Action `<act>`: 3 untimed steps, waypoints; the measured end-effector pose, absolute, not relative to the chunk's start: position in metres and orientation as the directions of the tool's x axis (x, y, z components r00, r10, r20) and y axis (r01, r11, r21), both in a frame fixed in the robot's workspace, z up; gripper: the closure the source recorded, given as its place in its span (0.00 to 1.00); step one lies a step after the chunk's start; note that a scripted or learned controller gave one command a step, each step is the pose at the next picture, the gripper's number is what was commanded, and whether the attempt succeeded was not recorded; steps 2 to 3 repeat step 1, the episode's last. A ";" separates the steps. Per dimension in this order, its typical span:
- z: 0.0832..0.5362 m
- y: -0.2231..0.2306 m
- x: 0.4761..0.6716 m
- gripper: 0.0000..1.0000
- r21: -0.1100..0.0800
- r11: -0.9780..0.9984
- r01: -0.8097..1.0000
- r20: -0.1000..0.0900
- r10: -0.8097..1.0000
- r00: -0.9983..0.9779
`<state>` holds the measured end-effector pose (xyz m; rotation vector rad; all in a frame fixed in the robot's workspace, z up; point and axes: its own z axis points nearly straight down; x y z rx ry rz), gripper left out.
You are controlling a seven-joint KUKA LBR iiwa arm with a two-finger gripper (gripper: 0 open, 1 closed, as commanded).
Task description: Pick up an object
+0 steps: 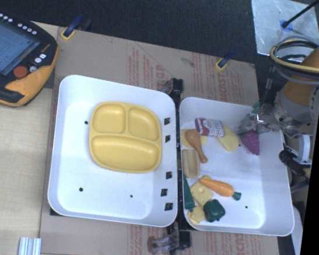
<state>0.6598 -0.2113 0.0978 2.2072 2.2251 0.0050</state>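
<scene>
Tool hovers at the right bin's far right corner, just above a purple toy; whether it grips is impossible to tell. Nearest the camera lie a green pepper and a carrot. Farther back sit a drumstick and a small can. Judging by looks, the purple toy is light, stiff, smooth plastic, best pinched across its middle.

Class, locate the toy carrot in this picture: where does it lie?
The toy carrot lies in the right bin, near its middle, just above the green pepper and right of the wooden block.
</scene>
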 end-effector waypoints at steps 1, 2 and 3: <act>0.143 -0.132 0.658 1.00 0.000 0.011 1.000 0.002 1.000 -0.011; 0.143 -0.132 0.658 1.00 0.000 0.011 1.000 0.002 1.000 -0.011; 0.143 -0.132 0.658 1.00 0.000 0.011 1.000 0.002 1.000 -0.011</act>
